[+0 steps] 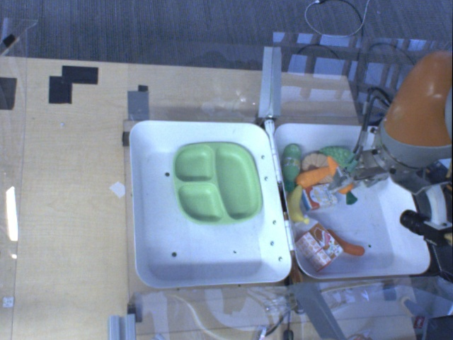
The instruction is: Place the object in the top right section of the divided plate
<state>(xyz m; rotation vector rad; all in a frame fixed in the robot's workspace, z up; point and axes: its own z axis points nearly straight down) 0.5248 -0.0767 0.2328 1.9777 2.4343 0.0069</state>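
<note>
My pincer hovers over the toy pile, touching a carrot; its grip I cannot tell. Smooth green plate well left.

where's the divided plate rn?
The green plate lies in the middle of the left bin, left of the toy food piled in the right bin.

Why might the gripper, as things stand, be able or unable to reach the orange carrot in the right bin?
Probably able: the gripper hangs over the right bin, beside the carrot, which lies on top of the pile with nothing over it.
</note>
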